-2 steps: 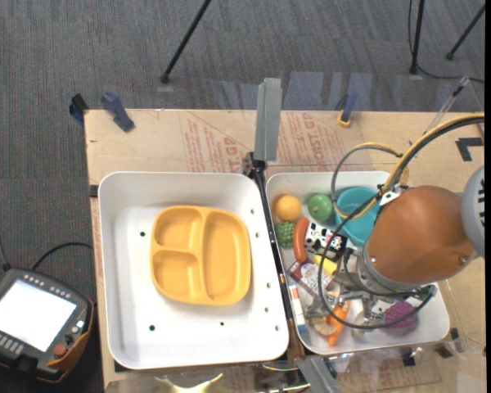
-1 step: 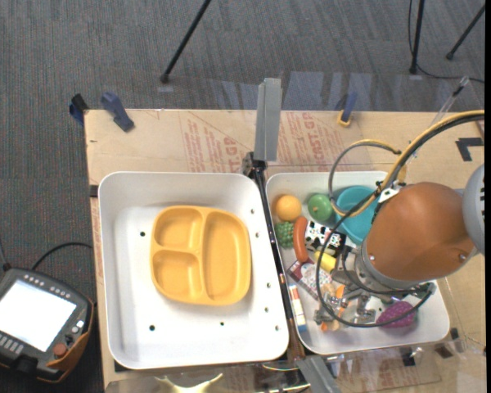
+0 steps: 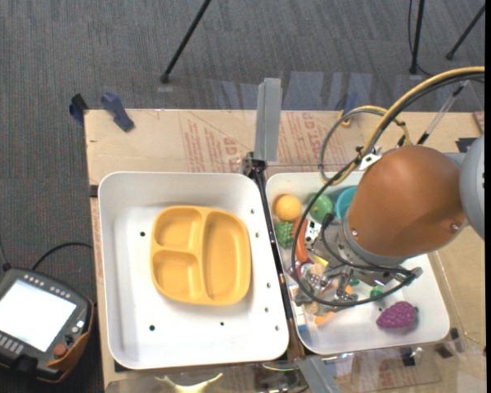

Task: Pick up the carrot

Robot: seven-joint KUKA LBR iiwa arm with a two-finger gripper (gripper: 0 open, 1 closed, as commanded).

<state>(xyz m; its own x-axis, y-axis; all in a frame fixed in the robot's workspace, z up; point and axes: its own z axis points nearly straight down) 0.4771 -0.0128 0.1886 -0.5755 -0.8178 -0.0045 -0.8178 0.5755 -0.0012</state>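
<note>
Orange shows low at the left side of the right bin (image 3: 438, 301): the carrot (image 3: 301, 254), lying against the wall and partly under the gripper (image 3: 327, 285), which hangs right over it, likely to grasp; its grip on anything I cannot tell

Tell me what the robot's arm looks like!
The arm is grey, with a big rounded orange-brown band above the wrist. Yellow and black cables loop over it. Its tool is a small tangle of metal parts and thin wires.
</note>
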